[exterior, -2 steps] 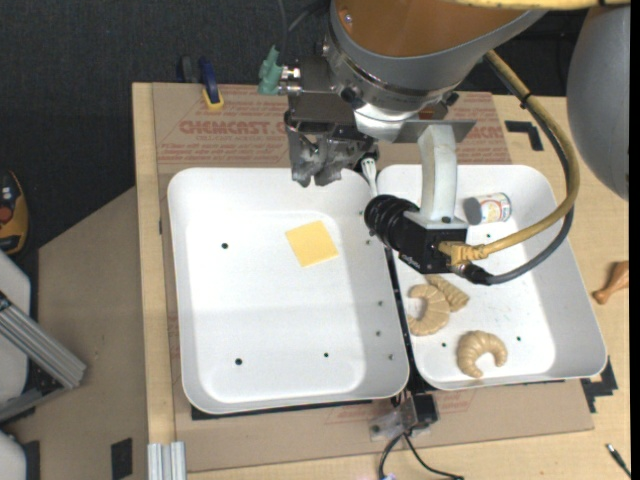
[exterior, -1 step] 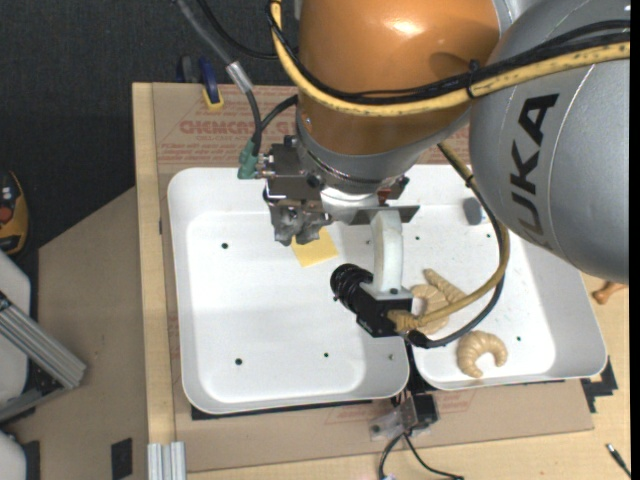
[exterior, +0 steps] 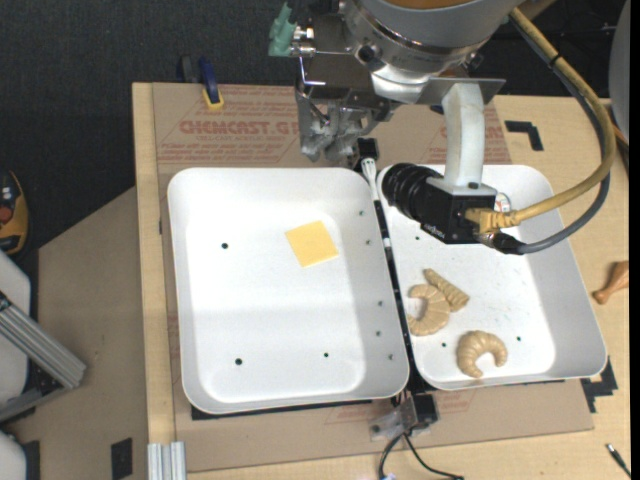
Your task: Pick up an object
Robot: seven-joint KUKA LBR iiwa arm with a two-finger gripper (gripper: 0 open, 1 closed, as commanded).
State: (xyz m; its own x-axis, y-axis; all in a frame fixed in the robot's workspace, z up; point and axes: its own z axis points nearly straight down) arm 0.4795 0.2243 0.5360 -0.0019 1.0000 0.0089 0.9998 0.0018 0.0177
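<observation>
Brown board (exterior: 150,268) under the bins is showing red print along its top edge, reading roughly "CHEMCAST"; remaining letters are too blurred. Nothing else legible.

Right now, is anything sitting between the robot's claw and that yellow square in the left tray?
Nothing visible does. The gripper sits above the back rim of the left bin, and the yellow square lies alone on the bin's floor, with bare white tray between them.

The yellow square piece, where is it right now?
The yellow square lies flat in the left bin, in its upper right part, near the divide from the right bin with the croissants.
</observation>
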